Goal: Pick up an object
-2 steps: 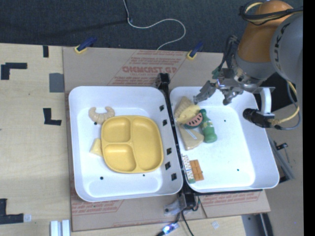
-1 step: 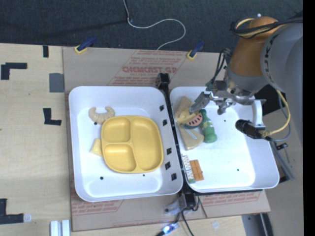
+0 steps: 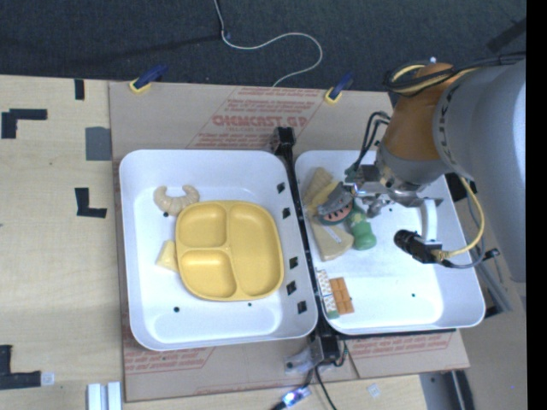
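Note:
My gripper (image 3: 373, 191) hangs over the upper left part of the right bin (image 3: 427, 301), beneath the orange band of the arm. Right beside it lie a grey and orange toy (image 3: 334, 211), a small green piece (image 3: 361, 232) and a tan wedge (image 3: 335, 243). Another tan wedge (image 3: 317, 186) rests against the bin's left wall. A small orange striped packet (image 3: 338, 296) lies near the bin's front left. In the left bin (image 3: 141, 229) sits a yellow divided plate (image 3: 229, 249), with a beige curved piece (image 3: 174, 198) and a pale yellow piece (image 3: 167, 255) at its left.
The arm's grey body (image 3: 487, 143) covers the right bin's upper right corner, and a black cable fitting (image 3: 414, 244) hangs over the bin's middle. Black clips (image 3: 283, 139) join the bins at the divider. Cardboard and a dark floor lie behind the bins.

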